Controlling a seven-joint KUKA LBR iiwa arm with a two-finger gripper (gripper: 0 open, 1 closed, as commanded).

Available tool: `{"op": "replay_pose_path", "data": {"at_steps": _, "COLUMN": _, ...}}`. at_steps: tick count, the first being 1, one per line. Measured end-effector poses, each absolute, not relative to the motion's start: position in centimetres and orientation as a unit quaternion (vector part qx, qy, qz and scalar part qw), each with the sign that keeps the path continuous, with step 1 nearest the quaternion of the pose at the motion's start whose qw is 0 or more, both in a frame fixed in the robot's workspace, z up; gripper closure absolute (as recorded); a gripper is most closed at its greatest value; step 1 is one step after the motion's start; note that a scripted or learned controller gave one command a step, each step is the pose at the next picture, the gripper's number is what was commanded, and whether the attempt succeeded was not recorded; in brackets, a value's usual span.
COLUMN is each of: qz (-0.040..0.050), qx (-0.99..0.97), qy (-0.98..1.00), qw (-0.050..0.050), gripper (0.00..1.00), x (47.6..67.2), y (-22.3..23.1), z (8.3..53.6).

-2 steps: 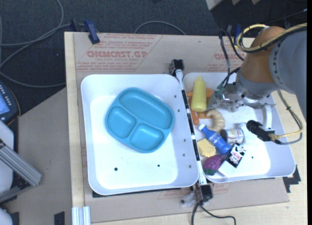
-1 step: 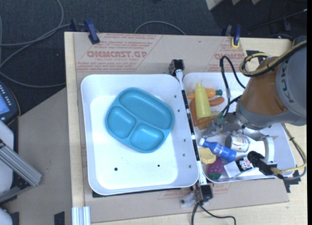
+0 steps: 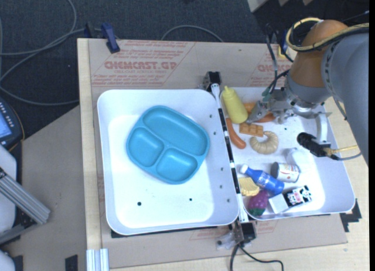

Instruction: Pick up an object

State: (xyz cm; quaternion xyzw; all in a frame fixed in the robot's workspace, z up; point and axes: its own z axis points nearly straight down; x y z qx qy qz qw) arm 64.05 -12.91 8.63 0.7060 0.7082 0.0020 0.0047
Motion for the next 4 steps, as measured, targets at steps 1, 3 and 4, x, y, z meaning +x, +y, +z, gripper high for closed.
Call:
{"op": "replay_pose_path", "data": {"at_steps": 1, "qz": -0.0086, "qx": 0.707, "qy": 0.707, "qw": -0.006, "gripper": 0.00, "x": 66.3, "y": -11.1, "z": 8.3}}
{"op": "replay_pose_path", "data": {"at_steps": 3, "qz": -0.0009, "qx": 0.707, "qy": 0.707, "qw": -0.001, "gripper": 1.00, "x": 62.1, "y": -11.7, "z": 10.1}}
{"op": "replay_pose_path", "data": {"at_steps": 4, "qz": -0.0003, "qx": 0.707, "qy": 0.707, "qw": -0.001, "gripper": 0.00, "x": 62.1, "y": -11.7, "z": 10.1}}
